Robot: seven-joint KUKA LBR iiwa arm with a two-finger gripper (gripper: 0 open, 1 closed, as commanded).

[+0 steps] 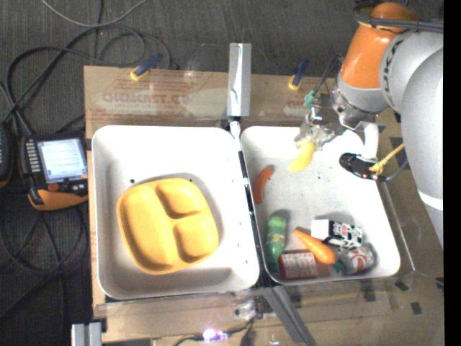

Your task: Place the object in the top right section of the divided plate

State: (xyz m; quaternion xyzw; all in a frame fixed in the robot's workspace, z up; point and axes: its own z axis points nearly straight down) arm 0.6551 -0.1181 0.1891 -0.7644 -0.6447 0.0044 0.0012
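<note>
Banana (302, 157), a small yellow toy with a soft curve, hangs above the back of the right bin (389, 215), its top end pinched between the jaws of the gripper (314, 133), which I read as closed on it. From my screen its lower end tilts toward the left and sits clear of the white floor. The table (173, 96) is a pale wooden board carrying both bins, with a clear sheet and two blue-and-yellow clamps (146, 65) along its far edge. Around it I see dark carpet (108, 13) crossed by loose cables, and a handheld pendant (56, 161) with a lit screen lying off the left side. In the left bin (108, 265) rests the divided plate (168, 224), yellow, with three sections, turned at a slant. Along the near side of the right bin lie a green bottle (276, 235), a carrot (315, 245), a can (297, 265) and a small printed box (340, 230); a red sausage (262, 182) lies beside the left wall.
</note>
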